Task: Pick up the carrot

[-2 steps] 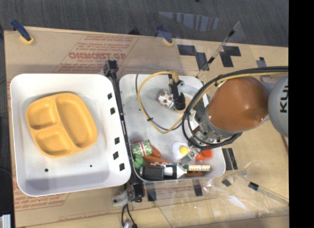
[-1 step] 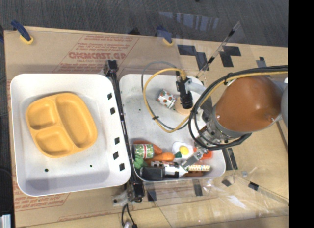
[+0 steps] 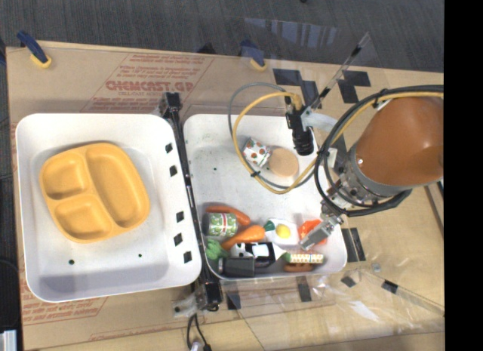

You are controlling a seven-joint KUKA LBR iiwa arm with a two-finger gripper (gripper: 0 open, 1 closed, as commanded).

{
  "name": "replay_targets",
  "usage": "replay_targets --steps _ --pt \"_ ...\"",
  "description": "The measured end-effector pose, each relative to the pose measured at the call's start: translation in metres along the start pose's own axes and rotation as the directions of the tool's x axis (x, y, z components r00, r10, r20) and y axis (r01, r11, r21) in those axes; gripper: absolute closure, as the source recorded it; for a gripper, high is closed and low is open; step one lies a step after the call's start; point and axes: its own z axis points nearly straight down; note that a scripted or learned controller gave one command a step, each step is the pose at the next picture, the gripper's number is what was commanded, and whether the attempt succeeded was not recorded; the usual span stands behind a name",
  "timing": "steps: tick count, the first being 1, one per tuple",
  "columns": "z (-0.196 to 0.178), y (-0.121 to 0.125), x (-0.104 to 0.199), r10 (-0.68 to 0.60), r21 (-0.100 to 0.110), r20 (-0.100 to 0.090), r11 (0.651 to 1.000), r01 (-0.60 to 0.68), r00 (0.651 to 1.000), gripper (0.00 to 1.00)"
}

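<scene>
The carrot [image 3: 252, 233], orange and tapered, lies near the front of the right bin [image 3: 219, 146], just right of a green-labelled can [image 3: 223, 224]. It sits in a crowded pile of toy foods. My gripper [image 3: 320, 235] hangs low over the bin's front right corner, about a hand's width to the right of the carrot. A small red-orange piece [image 3: 308, 228] lies right against the gripper's left side. The wrist and cables hide the fingertips.
A fried-egg toy [image 3: 283, 230], a black-and-white item [image 3: 253, 250] and a dark block [image 3: 238, 267] crowd the carrot. A tan bun [image 3: 283, 164] and a spotted cube [image 3: 256, 152] sit farther back. The left bin [image 3: 45, 266] holds a yellow divided plate [image 3: 93, 190].
</scene>
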Motion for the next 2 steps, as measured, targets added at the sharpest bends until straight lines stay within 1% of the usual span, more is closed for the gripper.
replay_targets --steps 1,2 --pt "0.02 -0.008 0.002 -0.177 0.0 0.008 0.984 0.177 0.984 0.0" --pt "0.089 -0.028 -0.025 -0.232 -0.011 -0.006 0.973 0.232 0.973 0.0"
